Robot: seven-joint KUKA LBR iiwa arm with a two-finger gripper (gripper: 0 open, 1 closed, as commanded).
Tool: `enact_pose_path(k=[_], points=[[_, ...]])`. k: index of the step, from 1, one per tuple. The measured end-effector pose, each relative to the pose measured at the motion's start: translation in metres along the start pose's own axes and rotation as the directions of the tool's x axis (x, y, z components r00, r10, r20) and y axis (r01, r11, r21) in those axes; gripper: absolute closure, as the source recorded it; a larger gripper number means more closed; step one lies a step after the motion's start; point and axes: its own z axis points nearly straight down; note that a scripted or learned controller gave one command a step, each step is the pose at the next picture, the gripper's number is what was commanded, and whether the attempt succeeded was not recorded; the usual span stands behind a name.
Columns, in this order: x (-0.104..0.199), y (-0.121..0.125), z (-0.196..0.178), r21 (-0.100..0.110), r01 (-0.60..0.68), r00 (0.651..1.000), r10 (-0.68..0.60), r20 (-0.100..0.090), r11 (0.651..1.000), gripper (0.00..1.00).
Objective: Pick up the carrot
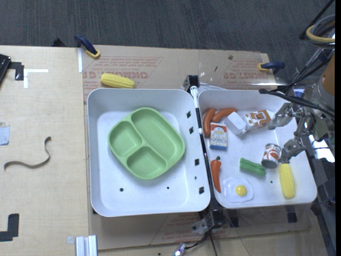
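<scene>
The carrot (215,175) is a small orange piece with a green top. It lies along the left wall of the right bin (306,196), next to a fried egg (238,190). My gripper (285,135) hangs over the right side of that bin, well to the right of the carrot. It is open, its two fingers spread wide with nothing between them. The lower fingertip (290,150) is close to a small red and white can (272,154).
The right bin also holds sausages (214,117), a small carton (218,135), a white block (235,124), an orange packet (257,119), a green pickle (252,167) and a corn cob (287,180). A green divided plate (146,142) sits in the left bin. Another corn cob (118,80) lies behind it.
</scene>
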Motion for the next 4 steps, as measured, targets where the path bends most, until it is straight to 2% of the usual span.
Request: enact_pose_path(k=[1,2,3,4], points=[[0.015,0.051,0.04,-0.001,0.197,0.98,-0.197,-0.001,0.98,0.0],[0.024,0.122,0.083,-0.003,0.565,0.825,-0.565,-0.001,0.825,0.0],[0.018,0.188,0.117,0.021,0.629,0.778,-0.629,-0.007,0.777,0.0],[-0.055,0.089,0.082,0.0,0.718,0.697,-0.718,0.003,0.697,0.0]])
